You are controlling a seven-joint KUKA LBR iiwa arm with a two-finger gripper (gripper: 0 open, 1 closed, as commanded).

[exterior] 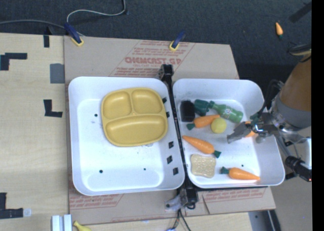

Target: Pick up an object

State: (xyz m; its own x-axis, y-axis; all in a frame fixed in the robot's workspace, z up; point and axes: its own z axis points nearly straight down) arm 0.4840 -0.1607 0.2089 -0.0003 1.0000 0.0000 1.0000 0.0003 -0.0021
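Gripper (234, 136) hovered over the right bin (253, 91), its grey fingers parted and nothing visible between them, so the pick appeared not yet made. Candidates lay close by: a yellow ball (218, 125) and a green bottle (223, 109) just beside it, three toy carrots, a bread slice (203, 166) and a small black object (188, 110), while the left bin (81, 139) held a yellow divided plate (134, 116). Red lettering on the cardboard (91, 58) beneath the bins was too blurred to read with confidence.
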